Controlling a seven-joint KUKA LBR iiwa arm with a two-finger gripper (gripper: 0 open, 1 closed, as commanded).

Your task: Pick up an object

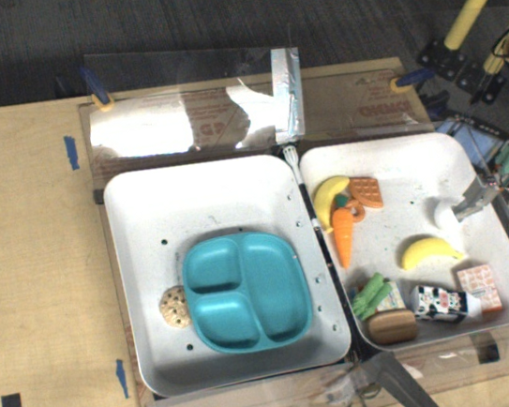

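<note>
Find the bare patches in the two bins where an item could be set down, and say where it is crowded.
Left bin: bare floor along the far side above the teal tray; the cookie sits at the tray's left. Right bin: bare far-right floor beyond the waffle, and a middle patch between carrot and lemon. Its near edge is crowded.

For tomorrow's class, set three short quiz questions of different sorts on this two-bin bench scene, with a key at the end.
1. True or false: the cookie lies inside a compartment of the teal divided tray.
2. Which thing is nearest the gripper? A. carrot B. yellow lemon-like piece C. green vegetable piece
3. Fill in: the waffle lies in the ____ bin as the camera sees it.

Key: 1 false, it lies beside the tray on the bin floor; 2 B; 3 right.
</note>
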